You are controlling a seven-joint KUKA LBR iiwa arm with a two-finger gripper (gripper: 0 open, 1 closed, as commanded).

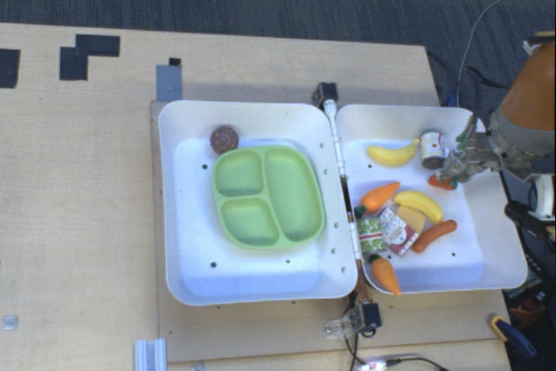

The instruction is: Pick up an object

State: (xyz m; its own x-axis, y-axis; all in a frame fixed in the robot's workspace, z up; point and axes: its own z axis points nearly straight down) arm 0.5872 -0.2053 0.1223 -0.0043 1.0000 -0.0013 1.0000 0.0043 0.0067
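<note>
Toy food fills the right bin (486,269) — that pile is what the task draws on, since any one piece will do. Closest to the gripper (452,165) is a small red piece (441,182), lying on the bin floor just under the fingertips, near the bin's right wall. Whether the pincer is spread or pressed together cannot be told; its tip is small and cluttered, and nothing can be seen pinched in it. Just beside it stands a small grey can (431,149), and left of that lies a yellow banana (393,154). Further toward the middle sit an orange carrot (380,195), a second banana (419,204), a red sausage (433,235), a printed packet (389,232) and another carrot (386,275) at the near rim.

The left bin (187,213) holds a green divided plate (269,197) with a dark round ball (224,138) beside its far corner.

My read is that the arm is at the reach-and-grasp step, low over the red piece. The next move calls for a firm pinch on that piece without nudging the can, followed by a straight lift clear of the floor.
</note>
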